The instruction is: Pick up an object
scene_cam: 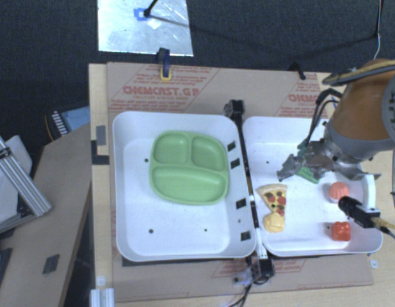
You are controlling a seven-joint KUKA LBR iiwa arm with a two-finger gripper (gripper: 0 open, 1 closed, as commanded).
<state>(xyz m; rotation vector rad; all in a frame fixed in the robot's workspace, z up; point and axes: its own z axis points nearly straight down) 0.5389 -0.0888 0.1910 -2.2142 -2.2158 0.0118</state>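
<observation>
The arm (367,117) reaches into the right bin (267,130) from the right, and its gripper (293,167) sits low over the bin floor, just beside a green object (310,173) that shows partly under the wrist. Whether anything sits between the gripper's tips I cannot tell, nor how wide it stands; it is small and dark against the white. This looks like the approach or closing step of a pick, with the green object the likely target, though the pizza slice (274,197) lies just below the gripper and could be the aim instead. The next move calls for settling squarely over one object, closing, then lifting straight up clear of the bin wall. Counted in the right bin: one green object, one pizza slice, one yellow lump (273,222) touching the slice's lower end, one pink round piece (338,190), and one red piece (340,231) near the lower right corner, five in all. The left bin (130,229) holds one green divided plate (188,167) with three compartments. Two bins stand side by side on the tabletop (178,85).
</observation>
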